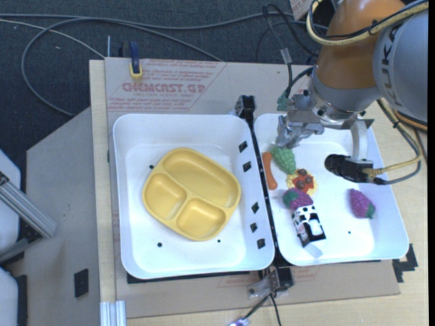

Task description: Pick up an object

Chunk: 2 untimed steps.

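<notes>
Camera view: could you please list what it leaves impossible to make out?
- Gripper fingertips: blurred against the green toy, so grip state unclear.
- Right bin far wall: hidden by the arm.
- Black-and-white toy: too small to identify.

Yellow divided tray (192,193) in left bin (126,182); cables (54,39), perhaps slack, behind.
</notes>
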Tool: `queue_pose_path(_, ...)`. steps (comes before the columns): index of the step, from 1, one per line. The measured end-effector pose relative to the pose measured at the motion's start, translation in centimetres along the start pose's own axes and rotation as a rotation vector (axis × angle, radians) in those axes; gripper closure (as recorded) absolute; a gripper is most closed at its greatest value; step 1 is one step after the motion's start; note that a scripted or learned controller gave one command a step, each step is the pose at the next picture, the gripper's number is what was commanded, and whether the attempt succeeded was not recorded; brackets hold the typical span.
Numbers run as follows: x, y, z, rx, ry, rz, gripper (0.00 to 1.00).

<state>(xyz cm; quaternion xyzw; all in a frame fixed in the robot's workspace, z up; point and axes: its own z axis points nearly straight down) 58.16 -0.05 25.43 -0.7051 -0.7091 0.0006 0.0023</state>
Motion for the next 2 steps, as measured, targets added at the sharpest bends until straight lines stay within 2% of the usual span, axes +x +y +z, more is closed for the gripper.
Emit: queue_pose_path(2,9.1,-3.6,2.4,0.002,0.000,0.001,1.00)
